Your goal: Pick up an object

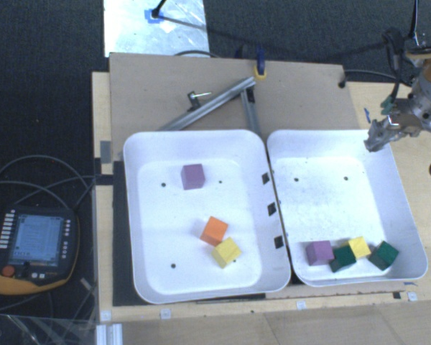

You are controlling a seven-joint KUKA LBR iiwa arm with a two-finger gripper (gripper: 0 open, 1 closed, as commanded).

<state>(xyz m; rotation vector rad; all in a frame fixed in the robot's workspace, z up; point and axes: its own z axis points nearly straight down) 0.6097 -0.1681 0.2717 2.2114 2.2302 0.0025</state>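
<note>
We find no block lifted yet. The left bin point(140, 214) holds 3 blocks: purple cube point(192, 176), orange cube point(214, 230), yellow cube point(227, 252). The right bin point(399, 192) holds 4 along its near edge. The tool point(377, 136) hovers at the right bin's far right corner, carrying nothing; we cannot tell its opening.

Gripper point(377, 136) hovering over the right bin's point(399, 185) far right rim, purple cube point(192, 176), orange cube point(214, 230) touching yellow cube point(227, 252) in the left bin point(140, 214), purple, yellow and two green blocks along the right bin's near wall
</note>
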